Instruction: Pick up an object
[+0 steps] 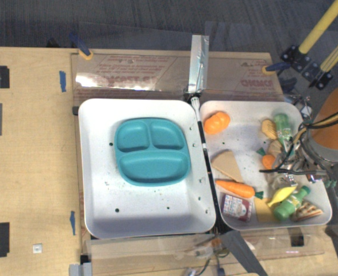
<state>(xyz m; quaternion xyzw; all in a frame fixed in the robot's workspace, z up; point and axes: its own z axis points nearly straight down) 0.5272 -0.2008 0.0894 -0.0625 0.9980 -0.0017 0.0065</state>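
Note:
My gripper point(285, 161) hangs low over the right side of the right bin point(244, 111), in among the toy foods, with the arm's orange band point(334, 119) above it at the frame's right. Cables and dark metal parts clutter the view around it. Just under and beside it lie a yellow banana-like piece point(280, 195), a green toy point(285, 209) and a small orange piece point(268, 160). Farther left in that bin are an orange fruit point(216, 122), a tan wedge point(227, 165), a carrot point(235, 188) and a red-labelled can point(237, 206).
The left bin point(94, 154) holds a teal divided plate point(152, 151). A green and tan toy point(275, 128) lies at the right bin's back right, and a striped flat piece point(308, 213) at its front right corner. Yellow poles point(324, 22) cross the top right.

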